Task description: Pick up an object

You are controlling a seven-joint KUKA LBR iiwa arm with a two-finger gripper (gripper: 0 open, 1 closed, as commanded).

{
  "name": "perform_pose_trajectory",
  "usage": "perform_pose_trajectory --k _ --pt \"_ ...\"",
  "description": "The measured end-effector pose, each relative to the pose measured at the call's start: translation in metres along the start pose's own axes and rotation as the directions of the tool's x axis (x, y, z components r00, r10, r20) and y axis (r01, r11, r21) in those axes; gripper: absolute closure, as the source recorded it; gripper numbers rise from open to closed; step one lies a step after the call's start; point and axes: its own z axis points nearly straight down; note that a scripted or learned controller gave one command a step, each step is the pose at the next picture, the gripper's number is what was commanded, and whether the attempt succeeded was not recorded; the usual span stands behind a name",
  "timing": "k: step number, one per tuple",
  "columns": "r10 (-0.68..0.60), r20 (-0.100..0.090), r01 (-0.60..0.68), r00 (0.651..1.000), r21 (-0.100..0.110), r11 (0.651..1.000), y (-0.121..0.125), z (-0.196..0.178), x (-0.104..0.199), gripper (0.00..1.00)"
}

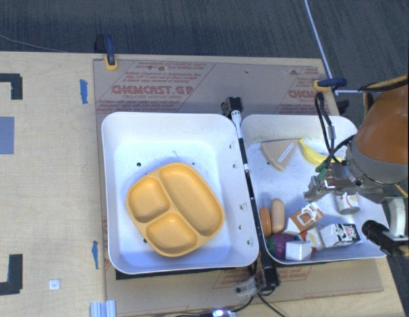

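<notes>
My biggest worry is the crowding in the right bin (293,127): everything I might lift lies packed along its lower half, so a descent aimed at one item could clip a neighbour and shove both against the wall instead of closing on anything. My own wrist, with its orange band, hangs over the bin's right side and hides part of the floor, so there may be pieces under me that I would land on. A cable loops down across that same stretch and could snag.

My pincer (323,185) hovers low over the middle of the right bin; I cannot tell how far it is spread, and I see nothing held in it.

Going by size: the left bin (125,137) holds a yellow divided plate (175,208), well apart from me and flat, hard to pinch. In my bin, a tan wedge (279,153) lies near the upper wall with a banana (311,153) just beside it. Lower down sit a small white carton (338,234), an orange-and-white packet (306,216), and a hot dog (272,216) by the left wall. A purple piece (281,244) touches a white block (299,250) in the bottom corner, where the walls leave little room.
</notes>
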Motion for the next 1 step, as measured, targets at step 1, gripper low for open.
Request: perform_pose_trajectory --k 1 --pt "0.0 0.0 0.0 1.0 0.002 1.0 0.024 0.0182 -0.0075 1.0"
